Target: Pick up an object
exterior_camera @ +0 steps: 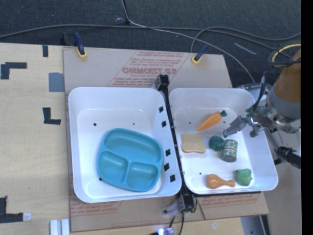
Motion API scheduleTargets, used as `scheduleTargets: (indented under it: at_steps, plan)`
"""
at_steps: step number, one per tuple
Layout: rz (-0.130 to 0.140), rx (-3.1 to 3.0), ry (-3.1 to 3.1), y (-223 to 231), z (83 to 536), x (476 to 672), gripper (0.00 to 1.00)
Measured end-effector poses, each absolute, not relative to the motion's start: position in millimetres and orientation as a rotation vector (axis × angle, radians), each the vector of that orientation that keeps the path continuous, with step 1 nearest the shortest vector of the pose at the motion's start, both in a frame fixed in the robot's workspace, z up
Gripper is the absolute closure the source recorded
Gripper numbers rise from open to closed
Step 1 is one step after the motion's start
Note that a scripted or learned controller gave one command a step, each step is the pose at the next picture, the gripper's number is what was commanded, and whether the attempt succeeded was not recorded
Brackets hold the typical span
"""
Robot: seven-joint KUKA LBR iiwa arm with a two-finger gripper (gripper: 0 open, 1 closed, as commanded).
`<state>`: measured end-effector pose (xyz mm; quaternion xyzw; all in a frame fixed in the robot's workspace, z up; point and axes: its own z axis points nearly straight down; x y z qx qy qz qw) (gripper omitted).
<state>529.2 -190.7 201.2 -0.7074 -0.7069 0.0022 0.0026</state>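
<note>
From the camera above the desk [29, 146], the arm [286, 89] reaches in from the right and the pincer [240, 125] hangs over the right-hand bin [266, 180], near its right wall. Its fingers look spread apart, one dark finger slanting left toward the middle of the bin, and nothing sits between them; the pincer has hold of nothing.

Possible targets all lie in that bin. A carrot [210, 121] lies toward the back, just left of the pincer. Below it sit a slice of bread [193, 143], a small dark green piece [216, 142] and a tin can [229, 150], the green piece and the can touching or nearly so. At the front are an orange drumstick-shaped toy [218, 181] and a green pepper-like toy [243, 176], close together. The left-hand bin [78, 106] holds a blue divided plate [129, 159].

The main risk, as I judge it, is crowding. A descent on the can could land one finger on the green piece, pushing both aside rather than closing on either. The carrot is slim and tapered, so an off-centre closure may squirt it out. The bread lies flat, leaving little to grip. The bin's right wall is also close and could foul a finger.
</note>
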Motion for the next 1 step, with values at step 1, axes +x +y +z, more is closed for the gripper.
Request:
scheduleTargets:
  at_steps: [1]
  plan:
    - [0.005,-2.218,-2.219,-189.5,157.4,524.9,0.00]
